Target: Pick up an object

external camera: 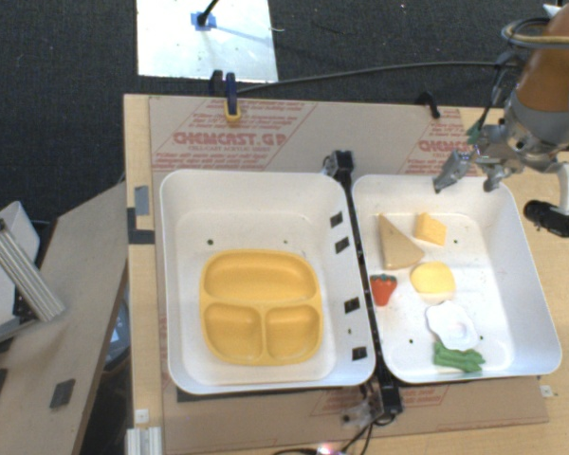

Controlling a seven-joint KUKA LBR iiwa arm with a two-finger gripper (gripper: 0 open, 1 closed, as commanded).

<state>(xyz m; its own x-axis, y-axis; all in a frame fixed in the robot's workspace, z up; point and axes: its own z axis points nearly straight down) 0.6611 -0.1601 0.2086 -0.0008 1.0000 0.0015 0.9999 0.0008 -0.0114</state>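
In the right bin (523, 254) lie several toy foods: a tan wedge (395, 244), a yellow cheese cube (431, 227), a round yellow piece (432, 279), a red strawberry (384, 288), a white fried egg (451, 327) and a green piece (457, 356). My gripper (472, 172) hangs above the right bin's far edge, up and right of the cheese cube. Its two grey fingers stand apart, open, with nothing between them.
The left bin (185, 216) holds a yellow divided plate (261, 306). Black clips line the seam between the two bins (351, 254). A black cable runs across the board behind the bins. A black part (553, 216) sticks out at the right bin's far right.
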